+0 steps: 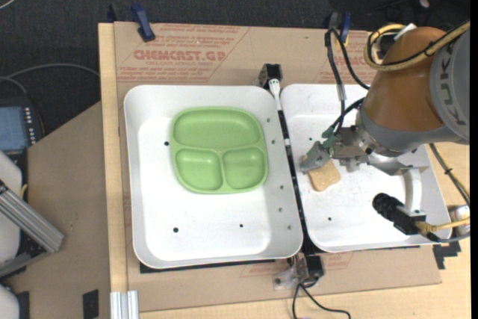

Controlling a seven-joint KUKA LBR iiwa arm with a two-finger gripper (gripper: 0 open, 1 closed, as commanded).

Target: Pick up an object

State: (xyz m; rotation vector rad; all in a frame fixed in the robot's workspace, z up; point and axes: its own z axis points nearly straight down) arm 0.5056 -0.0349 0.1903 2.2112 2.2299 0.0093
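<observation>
A small tan, bread-like piece [325, 178] lies in the right white bin [351, 235], near its left wall. My gripper [317, 158] hangs just above and to the left of this piece, at its upper edge; whether they touch is unclear. The grey arm with its orange band [407, 86] reaches in from the right and covers much of the right bin's far half. A green divided plate [219, 149] rests flat in the left white bin [149, 220], towards the back.
The two bins meet along a dark seam [290, 168] with small clips. They sit on a brown board [187, 52] with printed lettering. Cables [337, 63] hang over the right bin's back edge.
</observation>
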